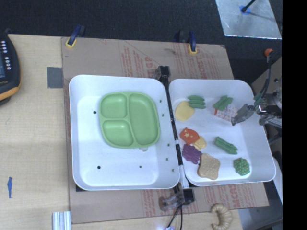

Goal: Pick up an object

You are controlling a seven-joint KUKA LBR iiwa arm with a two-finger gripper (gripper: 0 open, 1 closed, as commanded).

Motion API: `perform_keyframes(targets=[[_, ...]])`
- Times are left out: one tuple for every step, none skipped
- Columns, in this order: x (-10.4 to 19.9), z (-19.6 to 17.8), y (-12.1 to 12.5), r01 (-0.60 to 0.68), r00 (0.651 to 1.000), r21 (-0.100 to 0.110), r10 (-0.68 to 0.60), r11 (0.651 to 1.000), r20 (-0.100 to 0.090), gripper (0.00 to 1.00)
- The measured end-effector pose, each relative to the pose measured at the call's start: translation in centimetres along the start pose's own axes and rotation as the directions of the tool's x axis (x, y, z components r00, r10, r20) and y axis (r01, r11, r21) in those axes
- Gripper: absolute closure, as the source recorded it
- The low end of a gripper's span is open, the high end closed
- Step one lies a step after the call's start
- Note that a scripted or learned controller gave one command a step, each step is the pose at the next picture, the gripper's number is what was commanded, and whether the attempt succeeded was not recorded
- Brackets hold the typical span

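Observation:
The right white bin [259, 143] holds several toy foods: a yellow piece [184, 110], two green bean bunches [195, 101] [223, 101], a small red-and-white piece [221, 112], a red piece [190, 135], purple grapes [191, 153], a tan cookie shape [209, 166], a green pickle [225, 145] and a broccoli head [242, 166]. My gripper [240, 116] reaches in from the right edge over the bin's upper right part. It sits just right of the red-and-white piece, and nothing shows in its grasp.
The left white bin [86, 171] carries a green divided plate [129, 119]. Both bins rest on a cardboard sheet [120, 56] held by clamps [74, 35] [192, 42]. A teach pendant [7, 71] lies far left. A tan curled piece [221, 215] lies outside the bins at the bottom.

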State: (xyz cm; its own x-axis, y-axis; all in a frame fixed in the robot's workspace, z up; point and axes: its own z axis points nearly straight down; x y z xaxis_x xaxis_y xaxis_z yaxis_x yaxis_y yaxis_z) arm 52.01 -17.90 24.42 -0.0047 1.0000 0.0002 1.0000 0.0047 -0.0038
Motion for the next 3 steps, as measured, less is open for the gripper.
perform_keyframes(targets=[[0.2, 8.7, 7.4, 0.005, 1.000, -0.003, -0.005, 1.000, 0.003, 0.00], [-2.2, 14.2, 11.0, 0.003, 1.000, -0.001, -0.003, 1.000, 0.003, 0.00], [0.0, 12.8, 13.8, 0.001, 1.000, -0.005, -0.001, 1.000, 0.001, 0.00]])
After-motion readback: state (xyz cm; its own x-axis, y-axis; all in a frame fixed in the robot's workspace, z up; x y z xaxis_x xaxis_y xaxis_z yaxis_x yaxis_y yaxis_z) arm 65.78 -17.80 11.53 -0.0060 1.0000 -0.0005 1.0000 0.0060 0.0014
